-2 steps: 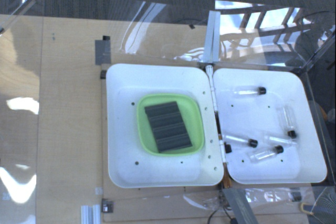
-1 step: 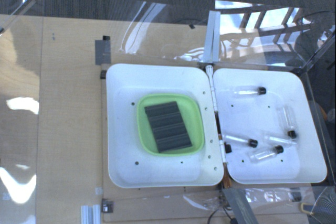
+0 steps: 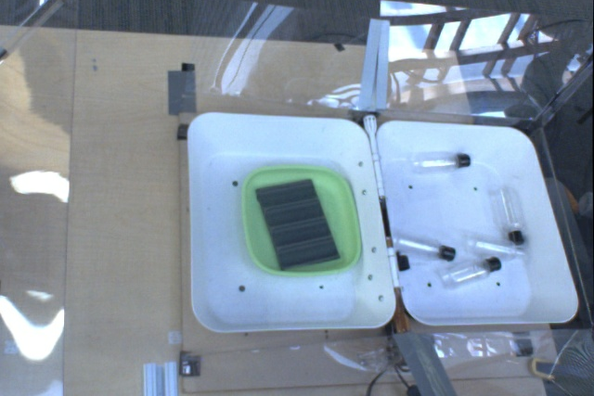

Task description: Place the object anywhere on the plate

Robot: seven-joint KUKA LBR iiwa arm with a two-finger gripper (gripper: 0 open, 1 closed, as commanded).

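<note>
Camera view, seen from above at a slant: two shallow white bins are set side by side on the pale wooden bench (image 3: 111, 199). In the left bin (image 3: 206, 292), at the centre of the frame, a green plate (image 3: 347, 218) is laid flat. A dark grey ribbed block (image 3: 296, 224) is found lying on the plate, turned slightly against its edges and kept wholly inside the rim. In the right bin (image 3: 543, 199), several clear vials with black caps are scattered: one (image 3: 441, 161) near the bin's upper edge, one (image 3: 510, 210) towards the right wall, and a loose group (image 3: 464, 260) lower down, near the middle of the bin's floor. Whether the gripper is spread or pressed together cannot be told.
</note>
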